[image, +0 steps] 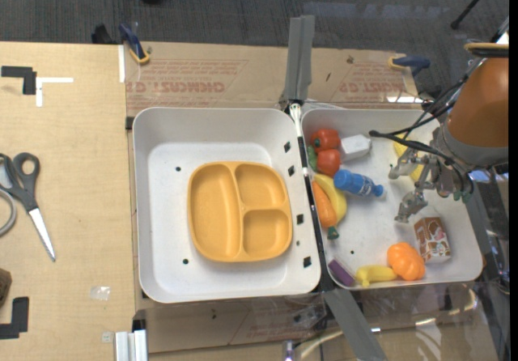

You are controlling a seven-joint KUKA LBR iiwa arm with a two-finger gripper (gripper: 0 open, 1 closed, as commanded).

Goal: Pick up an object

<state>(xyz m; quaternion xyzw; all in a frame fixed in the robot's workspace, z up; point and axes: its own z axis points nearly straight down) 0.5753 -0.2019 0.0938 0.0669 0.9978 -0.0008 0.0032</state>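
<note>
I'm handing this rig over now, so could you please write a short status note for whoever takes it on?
Pincer: above the right bin, fingers open, nothing between them.
Right bin: tomatoes, blue bottle, banana, orange fruit, brown packet, white block.
Left bin: yellow divided tray.
Done: nothing picked up.
Left: grasp and lift one object.

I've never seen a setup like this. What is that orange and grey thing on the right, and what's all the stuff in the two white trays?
You are looking down from one camera fixed above a bench. The orange and grey thing is a robot arm reaching in from the right; its gripper hangs over the right bin. That bin contains toy food: tomatoes, a blue bottle, a banana, an orange and a small packet. The left bin holds a yellow divided plate. Scissors lie on the bench. Nothing is visibly held yet.
</note>
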